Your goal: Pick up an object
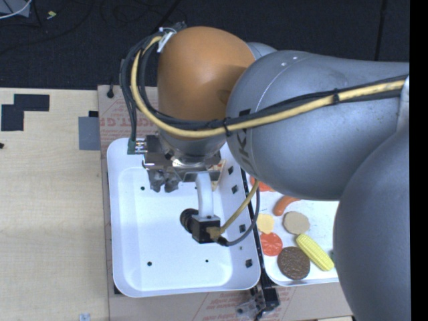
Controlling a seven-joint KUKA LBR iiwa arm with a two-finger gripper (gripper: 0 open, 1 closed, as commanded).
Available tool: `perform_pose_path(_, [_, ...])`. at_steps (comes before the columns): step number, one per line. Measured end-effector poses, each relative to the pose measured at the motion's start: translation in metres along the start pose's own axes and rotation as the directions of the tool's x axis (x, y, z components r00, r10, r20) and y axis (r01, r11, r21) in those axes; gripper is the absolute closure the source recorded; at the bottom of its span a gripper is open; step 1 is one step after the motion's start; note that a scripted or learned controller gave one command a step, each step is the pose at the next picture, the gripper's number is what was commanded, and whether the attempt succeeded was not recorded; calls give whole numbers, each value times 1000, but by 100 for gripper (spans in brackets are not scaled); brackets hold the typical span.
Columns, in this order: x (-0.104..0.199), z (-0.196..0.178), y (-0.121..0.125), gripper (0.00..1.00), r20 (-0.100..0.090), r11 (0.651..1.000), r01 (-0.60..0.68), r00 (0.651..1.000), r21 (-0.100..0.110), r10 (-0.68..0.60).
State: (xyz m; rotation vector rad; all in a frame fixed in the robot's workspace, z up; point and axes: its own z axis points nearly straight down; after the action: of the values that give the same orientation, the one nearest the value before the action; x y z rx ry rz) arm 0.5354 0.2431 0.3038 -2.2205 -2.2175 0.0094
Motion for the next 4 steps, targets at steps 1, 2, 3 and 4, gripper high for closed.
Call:
perform_pose_path(1, [0, -160, -20, 100, -5, 1000, 4, 1000, -13, -4])
perform_pose_path(2, [1, 28, -50, 100, 0, 1000, 2, 1000, -1, -2])
perform_pose_path(3, [0, -121, -60, 100, 1, 1000, 3, 1000, -4, -3])
perform_pose_path(4, [0, -222, -61, 100, 0, 1000, 3, 1000, -4, -3])
